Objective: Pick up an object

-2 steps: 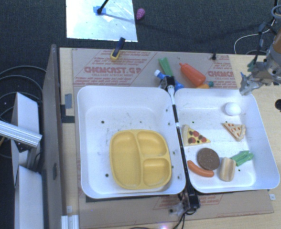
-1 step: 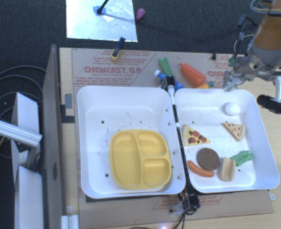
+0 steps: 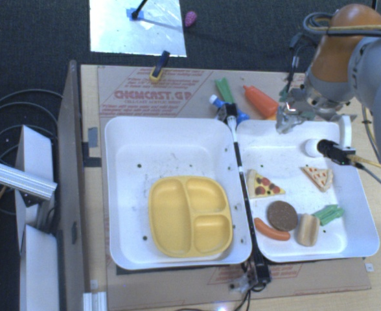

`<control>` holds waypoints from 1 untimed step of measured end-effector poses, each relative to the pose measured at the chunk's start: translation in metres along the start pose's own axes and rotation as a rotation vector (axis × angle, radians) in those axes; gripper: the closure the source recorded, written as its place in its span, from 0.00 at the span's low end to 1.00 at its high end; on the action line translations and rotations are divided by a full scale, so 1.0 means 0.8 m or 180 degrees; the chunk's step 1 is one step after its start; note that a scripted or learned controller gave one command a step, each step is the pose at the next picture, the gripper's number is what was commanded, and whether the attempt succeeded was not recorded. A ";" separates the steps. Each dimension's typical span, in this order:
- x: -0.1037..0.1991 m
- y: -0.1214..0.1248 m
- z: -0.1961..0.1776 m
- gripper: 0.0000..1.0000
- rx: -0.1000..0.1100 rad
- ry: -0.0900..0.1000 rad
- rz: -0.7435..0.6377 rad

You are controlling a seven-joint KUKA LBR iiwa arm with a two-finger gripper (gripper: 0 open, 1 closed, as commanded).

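The right bin (image 3: 356, 199) holds several toy foods: a pizza slice (image 3: 264, 185), a second pizza wedge (image 3: 318, 176), a brown round patty (image 3: 282, 215), a hot dog sausage (image 3: 271, 229), a bread roll (image 3: 307, 230) and green beans (image 3: 328, 213). My gripper (image 3: 286, 123) hangs over the far left corner of the right bin, apart from all of these. Nothing shows between its fingers.
The left bin (image 3: 132, 148) carries a yellow divided plate (image 3: 190, 216). Beyond the bins lie an orange carrot (image 3: 260, 102), a green item (image 3: 224, 90) and a blue piece (image 3: 228, 107). A white and black fitting (image 3: 326, 149) juts over the right bin's far side.
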State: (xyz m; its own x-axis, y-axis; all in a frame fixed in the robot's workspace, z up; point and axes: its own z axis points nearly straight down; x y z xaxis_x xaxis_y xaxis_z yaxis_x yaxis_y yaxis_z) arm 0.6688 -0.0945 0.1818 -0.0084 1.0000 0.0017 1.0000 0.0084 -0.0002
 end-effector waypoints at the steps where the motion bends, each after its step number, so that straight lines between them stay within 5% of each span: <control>1: -0.063 -0.044 -0.025 1.00 -0.0007 -0.0014 0.0038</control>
State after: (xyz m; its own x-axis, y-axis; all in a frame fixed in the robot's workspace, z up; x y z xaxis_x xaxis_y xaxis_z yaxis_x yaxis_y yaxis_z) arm 0.6341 -0.1452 0.2021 0.0035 1.0000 -0.0027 1.0000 -0.0035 0.0019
